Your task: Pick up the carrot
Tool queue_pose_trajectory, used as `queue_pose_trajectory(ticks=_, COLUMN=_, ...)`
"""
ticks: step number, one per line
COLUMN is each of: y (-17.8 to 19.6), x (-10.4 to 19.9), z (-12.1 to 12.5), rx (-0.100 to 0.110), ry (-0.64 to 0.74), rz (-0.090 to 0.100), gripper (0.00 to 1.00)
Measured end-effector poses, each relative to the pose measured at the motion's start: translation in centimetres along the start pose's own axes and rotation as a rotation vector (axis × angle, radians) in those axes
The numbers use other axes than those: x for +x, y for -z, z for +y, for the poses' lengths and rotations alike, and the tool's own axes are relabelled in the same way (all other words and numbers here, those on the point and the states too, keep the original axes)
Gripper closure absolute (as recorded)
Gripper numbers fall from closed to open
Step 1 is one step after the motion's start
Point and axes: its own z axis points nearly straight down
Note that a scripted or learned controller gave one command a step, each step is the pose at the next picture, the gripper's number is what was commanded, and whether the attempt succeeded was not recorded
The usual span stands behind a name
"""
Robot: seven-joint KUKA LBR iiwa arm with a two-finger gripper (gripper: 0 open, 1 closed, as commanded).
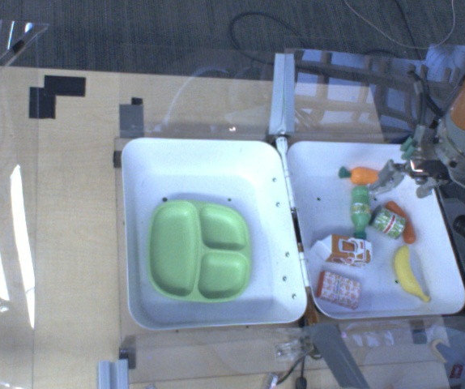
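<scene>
1. One carrot [363,175] to lift: it lies in the right bin [451,298], near that bin's far edge and a little toward the wall shared with the left bin [135,217]. Orange body, green tip pointing toward the shared wall.
2. Claw [405,176] hangs over the right bin's far right corner, just beside the carrot's blunt end. Fingers look spread, nothing between them; no contact with the carrot that I can make out.
3. Step in hand, as I judge it: line up and descend. Claw should shift toward the shared wall until centred over the orange body, not the tip.
4. Close across the short width of the carrot, so the fingers need turning to straddle it.
5. Crowding: green bottle [361,208] sits just on the near side of the carrot, small can [388,221] close by. A finger coming down on the near side may clip the bottle.
6. Carrot looks smooth and tapered; likely to slide out if gripped near either end.
7. Banana [410,274], carton [351,250] and green tray [200,250] are well apart; no concern.
</scene>
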Motion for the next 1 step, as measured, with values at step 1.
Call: queue_pose_trajectory(ticks=1, y=-1.20, x=-4.13, z=5.91, rx=-0.003, ry=0.410, rz=-0.002, gripper=0.00)
